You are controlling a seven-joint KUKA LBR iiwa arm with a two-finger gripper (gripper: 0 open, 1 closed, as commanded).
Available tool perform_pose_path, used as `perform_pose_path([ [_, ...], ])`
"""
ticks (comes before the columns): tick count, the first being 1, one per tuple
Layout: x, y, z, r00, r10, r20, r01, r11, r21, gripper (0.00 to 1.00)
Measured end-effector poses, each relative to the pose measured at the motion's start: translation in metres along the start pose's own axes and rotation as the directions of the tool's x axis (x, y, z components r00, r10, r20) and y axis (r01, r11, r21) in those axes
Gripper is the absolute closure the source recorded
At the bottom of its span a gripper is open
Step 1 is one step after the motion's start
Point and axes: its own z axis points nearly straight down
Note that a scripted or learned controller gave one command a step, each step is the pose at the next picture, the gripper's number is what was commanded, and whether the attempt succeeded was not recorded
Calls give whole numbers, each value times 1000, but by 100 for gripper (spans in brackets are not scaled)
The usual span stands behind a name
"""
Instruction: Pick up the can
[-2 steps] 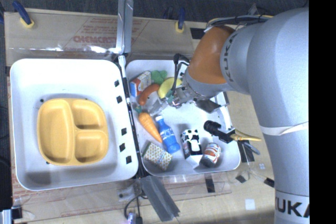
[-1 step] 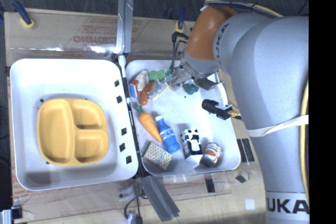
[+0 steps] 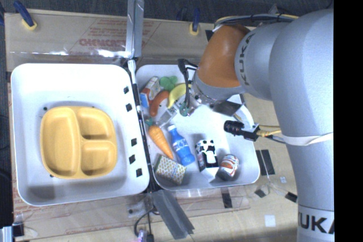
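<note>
Right bin [image 3: 249, 170]: arm [image 3: 266, 65] reaching over.

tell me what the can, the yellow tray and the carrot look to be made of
The can: probably thin metal under a glossy printed label, judging by highlights on its rounded side; too small to be sure. The yellow tray: moulded plastic, smooth and semi-matte, with soft-edged compartments in one even colour. The carrot: likely toy plastic or rubber, uniformly orange and slightly shiny.

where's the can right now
In the camera view the can lies in the right bin, near its lower right corner, just right of the black-and-white toy.
</note>
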Motion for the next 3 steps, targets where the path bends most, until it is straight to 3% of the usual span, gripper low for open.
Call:
perform_pose_path([
  [1,-41,37,0,997,-65,-34,67,997,32,0],
  [2,-29,-5,0,986,168,-1,-168,986,1,0],
  [3,-59,36,-27,959,282,2,-282,959,-3,0],
])
